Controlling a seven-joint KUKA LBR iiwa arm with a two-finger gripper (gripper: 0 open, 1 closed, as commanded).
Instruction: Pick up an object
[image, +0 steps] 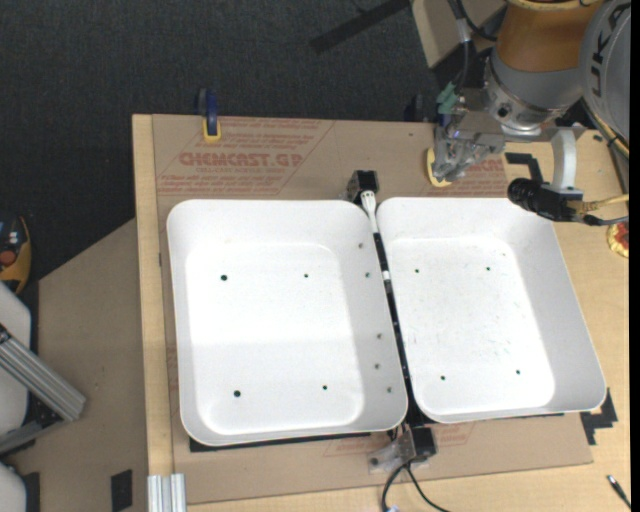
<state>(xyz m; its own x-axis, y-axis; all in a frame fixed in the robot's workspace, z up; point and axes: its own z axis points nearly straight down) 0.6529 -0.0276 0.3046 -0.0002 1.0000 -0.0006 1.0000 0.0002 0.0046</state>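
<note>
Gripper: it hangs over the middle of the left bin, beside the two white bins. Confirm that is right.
Not right. In the camera view the gripper hangs beyond the far edge of the right bin, over the brown board, not over the middle of the left bin. The two white bins do lie side by side.

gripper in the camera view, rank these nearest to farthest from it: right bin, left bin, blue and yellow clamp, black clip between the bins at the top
From the gripper, beyond the right bin's far edge:
1. Right bin, its far rim just below the gripper.
2. Black clip, left of the gripper, at the top of the gap between the bins.
3. Left bin, further left.
4. Blue and yellow clamp, at the board's far left edge.
</note>
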